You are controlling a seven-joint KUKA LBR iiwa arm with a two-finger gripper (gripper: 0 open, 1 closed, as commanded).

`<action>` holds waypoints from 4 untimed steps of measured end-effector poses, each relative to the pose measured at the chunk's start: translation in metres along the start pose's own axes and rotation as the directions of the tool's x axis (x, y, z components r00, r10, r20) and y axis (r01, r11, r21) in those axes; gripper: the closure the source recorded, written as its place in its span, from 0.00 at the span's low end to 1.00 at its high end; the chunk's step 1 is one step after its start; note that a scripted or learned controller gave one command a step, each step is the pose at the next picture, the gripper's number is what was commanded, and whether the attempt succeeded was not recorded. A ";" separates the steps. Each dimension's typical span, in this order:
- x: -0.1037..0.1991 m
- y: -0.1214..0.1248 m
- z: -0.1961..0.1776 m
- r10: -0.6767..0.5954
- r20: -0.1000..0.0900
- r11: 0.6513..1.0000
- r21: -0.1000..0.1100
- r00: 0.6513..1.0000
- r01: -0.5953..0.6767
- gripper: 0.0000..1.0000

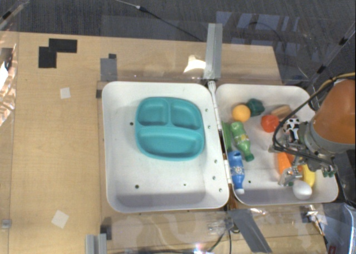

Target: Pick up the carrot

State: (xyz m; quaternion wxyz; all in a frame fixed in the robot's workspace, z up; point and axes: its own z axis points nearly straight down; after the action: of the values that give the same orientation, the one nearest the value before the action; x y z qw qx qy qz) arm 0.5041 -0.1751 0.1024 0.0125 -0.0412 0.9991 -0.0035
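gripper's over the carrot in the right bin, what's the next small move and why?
Probably a short straight descent onto the carrot. The gripper sits right at the carrot's lower end in the right bin, but nothing shows between its fingers. A yellow item and a white one lie close beside it, so sideways travel risks nudging them. Finger state isn't readable here.

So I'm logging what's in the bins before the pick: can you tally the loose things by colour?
Orange: 2, a ball and the carrot
Green: 2, a bottle and a dark green piece
Blue: 1, a bottle
Teal: 1, the divided plate
Red: 1
Yellow: 1
White: 1
Tan: 1
Total: 10
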 end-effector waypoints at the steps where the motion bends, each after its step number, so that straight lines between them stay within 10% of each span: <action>1: 0.002 0.027 0.012 0.084 -0.010 0.996 -0.001 0.996 -0.084 0.00; 2: 0.009 0.011 0.013 0.440 -0.016 0.898 0.002 0.898 -0.440 0.00; 3: 0.012 0.026 0.013 0.924 -0.008 0.381 0.011 0.381 -0.924 0.00; 4: 0.007 0.027 0.000 0.921 -0.002 0.390 0.001 0.390 -0.921 1.00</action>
State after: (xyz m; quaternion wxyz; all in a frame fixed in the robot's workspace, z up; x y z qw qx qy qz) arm 0.4948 -0.1491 0.1019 0.0111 0.5177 0.8555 0.0040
